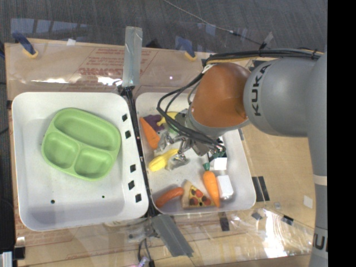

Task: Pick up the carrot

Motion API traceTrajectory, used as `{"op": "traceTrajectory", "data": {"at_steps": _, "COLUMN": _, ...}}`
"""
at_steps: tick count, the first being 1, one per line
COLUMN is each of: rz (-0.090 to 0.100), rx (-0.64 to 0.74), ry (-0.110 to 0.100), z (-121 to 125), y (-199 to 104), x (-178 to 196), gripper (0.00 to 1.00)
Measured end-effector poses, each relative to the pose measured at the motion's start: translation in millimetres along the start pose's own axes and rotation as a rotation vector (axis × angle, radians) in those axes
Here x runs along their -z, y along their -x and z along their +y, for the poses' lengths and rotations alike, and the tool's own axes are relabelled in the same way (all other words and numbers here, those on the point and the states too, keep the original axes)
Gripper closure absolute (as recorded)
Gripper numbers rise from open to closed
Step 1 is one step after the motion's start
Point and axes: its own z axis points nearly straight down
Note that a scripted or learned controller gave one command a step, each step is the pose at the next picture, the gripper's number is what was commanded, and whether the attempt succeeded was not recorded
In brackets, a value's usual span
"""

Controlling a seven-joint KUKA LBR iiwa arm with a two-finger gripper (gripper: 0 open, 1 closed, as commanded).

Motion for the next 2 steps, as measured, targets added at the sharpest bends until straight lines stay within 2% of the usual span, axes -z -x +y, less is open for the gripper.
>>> {"op": "traceTrajectory", "data": {"at_steps": 1, "rz": -0.001, "rx": -0.209, "ry": -0.001, "z": 61.0, "y": 32.0, "x": 90.9, "gripper": 1.00}}
{"op": "traceTrajectory", "data": {"at_steps": 2, "rz": -0.001, "rx": -0.205, "ry": -0.002, "z": 61.3, "y": 33.2, "x": 100.1, "gripper": 1.00}}
